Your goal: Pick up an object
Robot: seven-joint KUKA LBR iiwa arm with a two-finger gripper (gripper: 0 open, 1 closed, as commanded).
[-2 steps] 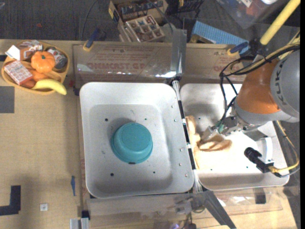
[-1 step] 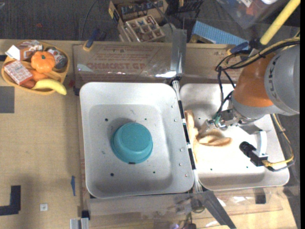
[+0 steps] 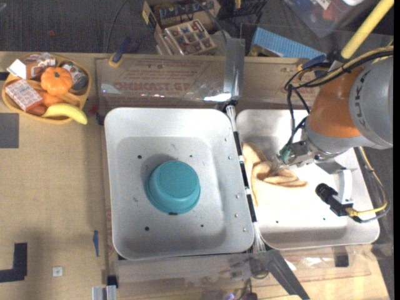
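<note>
**Camera view: gripper low in the right bin beside tan, flat objects**

Camera view looks down at a slant on a wooden table (image 3: 50, 186) bearing two shallow white bins side by side. The left white bin (image 3: 125, 136) holds a round teal plastic bowl (image 3: 174, 186), turned upside down near the bin's middle and well apart from the walls.

The right white bin (image 3: 350, 230) holds a small cluster of pale tan, flat, curved pieces (image 3: 272, 172) lying on its floor near the left wall, just beside the divider between the bins. What they are made of is too blurred to tell.

The grey arm with its orange band (image 3: 334, 111) reaches in from the right and bends down into the right bin. The gripper (image 3: 289, 156) sits low, at the upper right edge of the tan pieces, touching or nearly touching them. Whether it is spread or pressed together cannot be told, and nothing can be seen held in it.

At the table's far left corner sits a shallow orange dish (image 3: 15, 99) with toy food: a small orange pumpkin (image 3: 56, 80), a yellow banana (image 3: 65, 112) and little printed boxes (image 3: 24, 92). Behind the bins lies a clear plastic sheet over cardboard (image 3: 162, 80).
</note>
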